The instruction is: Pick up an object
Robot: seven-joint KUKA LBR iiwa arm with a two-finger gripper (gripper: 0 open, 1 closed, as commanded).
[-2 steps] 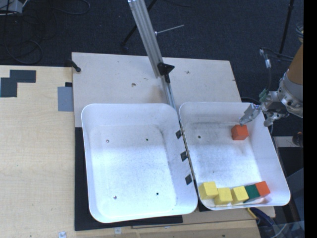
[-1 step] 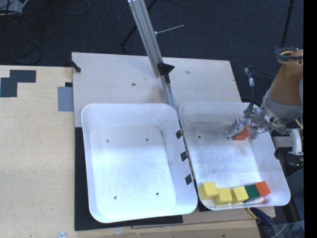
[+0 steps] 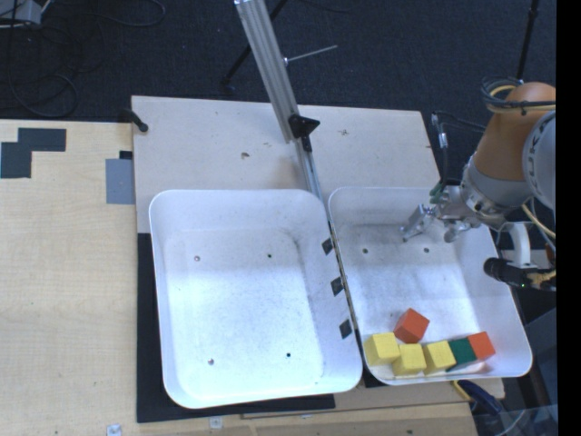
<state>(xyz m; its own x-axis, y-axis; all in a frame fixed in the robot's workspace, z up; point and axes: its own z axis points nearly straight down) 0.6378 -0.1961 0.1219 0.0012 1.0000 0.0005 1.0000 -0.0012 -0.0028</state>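
Nearest you, along the near wall of the right bin (image 3: 508,330), sits a row of blocks: two yellow blocks (image 3: 382,347) touching at the left, a third yellow block (image 3: 440,355), then a green block (image 3: 461,350) and an orange block (image 3: 481,343) at the right end. A red block (image 3: 412,324) lies tilted just behind the row, touching or nearly touching the yellow ones. Any of these could be the object to pick.

Your tool (image 3: 434,225) hangs over the far part of the same bin, well apart from the blocks. Its fingers (image 3: 415,226) look spread, with nothing between them.

Judge the risks from here. The row is packed tight against the bin wall, so a finger coming down on it will likely land on a neighbour or on the wall and push blocks rather than close on one. The red block looks the easiest, since it stands clear on its far side, but its tilt may let it twist or slip out as the fingers close.

The left bin (image 3: 182,243) lies beside it on the table (image 3: 218,143), under a slanted metal rail (image 3: 272,66).
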